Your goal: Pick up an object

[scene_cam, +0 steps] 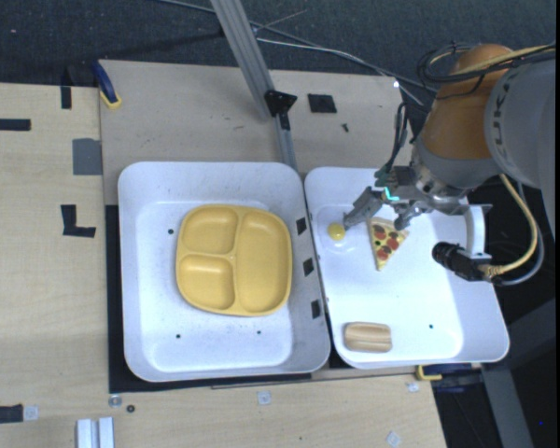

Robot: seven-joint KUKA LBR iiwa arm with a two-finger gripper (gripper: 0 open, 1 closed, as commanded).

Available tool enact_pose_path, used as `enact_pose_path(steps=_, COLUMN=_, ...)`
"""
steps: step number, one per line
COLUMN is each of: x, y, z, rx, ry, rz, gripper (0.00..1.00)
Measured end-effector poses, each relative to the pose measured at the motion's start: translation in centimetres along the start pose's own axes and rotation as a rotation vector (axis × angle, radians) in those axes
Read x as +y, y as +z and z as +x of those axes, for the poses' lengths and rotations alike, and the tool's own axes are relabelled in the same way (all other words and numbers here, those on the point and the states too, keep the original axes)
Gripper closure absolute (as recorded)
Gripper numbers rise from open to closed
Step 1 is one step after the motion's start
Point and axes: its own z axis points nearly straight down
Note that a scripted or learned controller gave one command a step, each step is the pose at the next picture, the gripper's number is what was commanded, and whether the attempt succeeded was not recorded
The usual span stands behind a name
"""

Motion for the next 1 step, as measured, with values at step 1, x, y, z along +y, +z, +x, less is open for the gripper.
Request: enact_pose_path(steps=1, x=0.03, y=-0.04, z=0.0, rx=0.0, ry=0.0, rz=-0.001, gripper=0.0)
